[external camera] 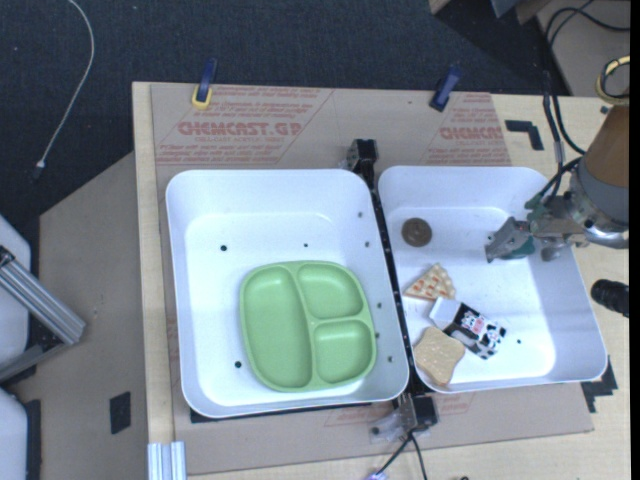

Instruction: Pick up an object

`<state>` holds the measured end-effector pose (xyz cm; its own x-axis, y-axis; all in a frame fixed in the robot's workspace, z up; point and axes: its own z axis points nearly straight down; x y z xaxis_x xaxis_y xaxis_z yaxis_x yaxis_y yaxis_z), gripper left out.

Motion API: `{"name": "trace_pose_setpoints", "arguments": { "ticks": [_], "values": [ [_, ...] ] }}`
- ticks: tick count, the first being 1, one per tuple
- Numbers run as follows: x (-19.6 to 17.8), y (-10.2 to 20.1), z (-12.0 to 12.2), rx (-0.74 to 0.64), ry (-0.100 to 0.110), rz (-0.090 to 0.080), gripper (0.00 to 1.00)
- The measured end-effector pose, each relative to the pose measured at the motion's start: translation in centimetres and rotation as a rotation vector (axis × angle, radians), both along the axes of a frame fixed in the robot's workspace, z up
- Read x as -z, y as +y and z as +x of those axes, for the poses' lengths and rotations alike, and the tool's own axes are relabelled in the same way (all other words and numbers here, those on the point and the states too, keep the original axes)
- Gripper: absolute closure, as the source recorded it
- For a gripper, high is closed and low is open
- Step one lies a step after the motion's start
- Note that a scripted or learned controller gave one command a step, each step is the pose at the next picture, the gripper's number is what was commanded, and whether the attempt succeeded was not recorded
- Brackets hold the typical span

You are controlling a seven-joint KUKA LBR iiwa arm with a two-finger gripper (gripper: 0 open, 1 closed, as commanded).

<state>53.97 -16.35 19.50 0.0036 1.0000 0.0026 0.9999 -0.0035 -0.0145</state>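
- Nearest the camera in the right bin (575, 298), a tan slice of toy bread (438, 356) lies flat by the front wall; it looks light and stiff, and thin enough that fingers would have to close across its edges
- Just beyond the bread and touching or nearly touching it, a small black-and-white object (473, 330), printed like a cow, lies tilted on the bin floor; it appears light and blocky, probably the easiest catch, best pinched across its narrow width
- Farther back from the bread, a wedge resembling a pizza slice (429, 283) rests flat near the divider between the bins; judged light, rigid and low, it offers little height to grip
- Beyond the wedge, a round brown disc (417, 232) sits alone toward the bin's back wall; it may be smooth and prone to slip out of a pinch
- Level with the disc but well apart from it, toward the arm's side of the bin, the gripper (510, 243) hangs over bare white floor, nothing visible between its fingers; whether they are spread or closed cannot be told at this slant
- In the left bin (200, 218), on the far side of the divider from the bread, a green divided plate (306, 325) lies level; wide and shallow, it would be awkward to lift
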Motion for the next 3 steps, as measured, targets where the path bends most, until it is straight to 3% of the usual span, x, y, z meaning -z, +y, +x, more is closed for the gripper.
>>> {"name": "trace_pose_setpoints", "arguments": {
  "ticks": [1,3],
  "values": [
    [-0.8,0.1,0.3,-0.004,-0.014,-0.003,0.0],
    [10.1,0.9,1.5,-0.004,-0.009,0.0,0.0]
  ]
}}
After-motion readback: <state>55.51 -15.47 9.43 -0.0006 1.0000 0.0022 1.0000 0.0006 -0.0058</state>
